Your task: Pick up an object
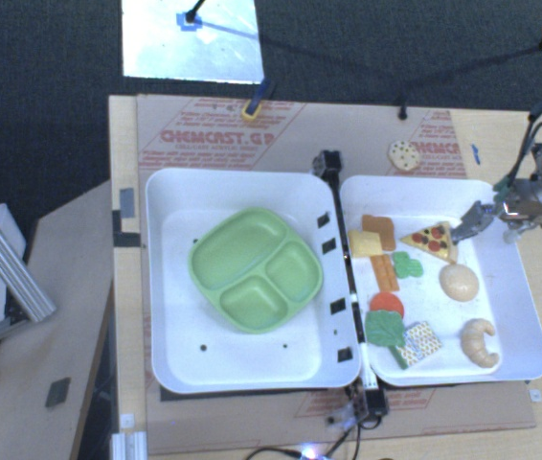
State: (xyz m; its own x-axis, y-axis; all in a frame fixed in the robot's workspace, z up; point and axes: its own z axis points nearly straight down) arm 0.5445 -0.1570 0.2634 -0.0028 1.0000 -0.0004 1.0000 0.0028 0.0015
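The right bin (pixel 530 324) holds several toy foods. A pizza slice (pixel 429 241) lies near its back. Close by are a brown toast piece (pixel 378 226), a yellow cheese square (pixel 365 244), an orange strip (pixel 384 272) and a small green piece (pixel 408 265). Lower down lie a red tomato (pixel 386 303), a green leafy piece (pixel 384 329), a patterned packet (pixel 420 341), a pale round bun (pixel 460 282) and a croissant (pixel 479 341). My gripper (pixel 466 225) reaches in from the right, low over the bin, just right of the pizza slice and above the bun.
The left bin (pixel 170 353) contains a green three-compartment plate (pixel 256 269). A cookie (pixel 404 154) lies on the bench behind the right bin. Black clips (pixel 346 305) line the divider between the bins. The arm's wrist (pixel 539 204) hangs over the right bin's far right rim.
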